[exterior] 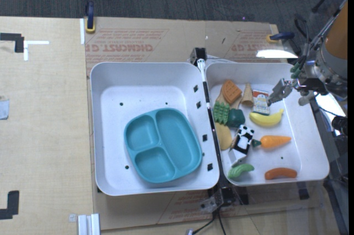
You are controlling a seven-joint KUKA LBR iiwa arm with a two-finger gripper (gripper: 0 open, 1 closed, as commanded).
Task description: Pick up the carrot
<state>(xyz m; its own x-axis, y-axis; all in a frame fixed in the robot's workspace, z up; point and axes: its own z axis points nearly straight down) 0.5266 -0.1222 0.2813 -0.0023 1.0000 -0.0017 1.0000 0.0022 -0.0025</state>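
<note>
**Q:** Where is your claw, and what is it doing?

**Me:** My claw hangs over the upper part of the right bin, close to the bin's one o'clock corner. Its two fingers look spread apart, with nothing between them. I judge this the approach step; no grasp is made yet.

**Q:** And the carrot?

**Me:** The carrot lies flat on the right bin's floor, toward five o'clock from my claw and well apart from it. It sits just below the banana and right beside a black-and-white toy.

**Q:** Which way does it point?

**Me:** Its long axis runs nearly from nine to three o'clock, tilted slightly upward at the right. The green top is at the nine o'clock end; the orange tip points toward three.

**Q:** What does the next move call for?

**Me:** I'd say travelling toward five o'clock, turning my fingers to straddle the carrot across its narrow width, then descending. There's another orange piece nearer six o'clock; I mustn't mistake it.
</note>
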